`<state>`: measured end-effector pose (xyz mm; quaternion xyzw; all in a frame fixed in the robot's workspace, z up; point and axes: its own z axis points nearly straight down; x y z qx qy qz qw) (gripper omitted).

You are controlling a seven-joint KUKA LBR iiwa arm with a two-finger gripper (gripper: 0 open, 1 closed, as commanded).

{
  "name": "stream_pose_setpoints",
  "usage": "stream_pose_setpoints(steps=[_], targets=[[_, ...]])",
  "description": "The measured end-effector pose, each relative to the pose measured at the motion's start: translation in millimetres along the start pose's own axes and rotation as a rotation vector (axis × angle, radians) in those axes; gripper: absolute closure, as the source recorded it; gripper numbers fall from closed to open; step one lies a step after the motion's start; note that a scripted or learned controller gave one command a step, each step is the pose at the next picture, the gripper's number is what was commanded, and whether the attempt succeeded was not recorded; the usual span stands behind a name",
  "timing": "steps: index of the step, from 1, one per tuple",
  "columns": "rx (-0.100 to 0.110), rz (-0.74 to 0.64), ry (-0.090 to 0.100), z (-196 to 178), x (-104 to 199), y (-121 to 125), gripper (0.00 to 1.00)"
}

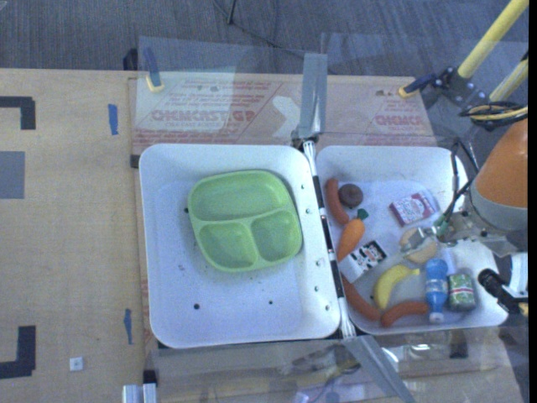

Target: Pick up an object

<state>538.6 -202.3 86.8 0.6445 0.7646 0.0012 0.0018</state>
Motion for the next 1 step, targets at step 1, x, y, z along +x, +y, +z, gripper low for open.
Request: stream_pose_setpoints(steps=[1], targets=[[-0.004,0.004,-0.002,-10.7,-2.0,0.4,1.0]])
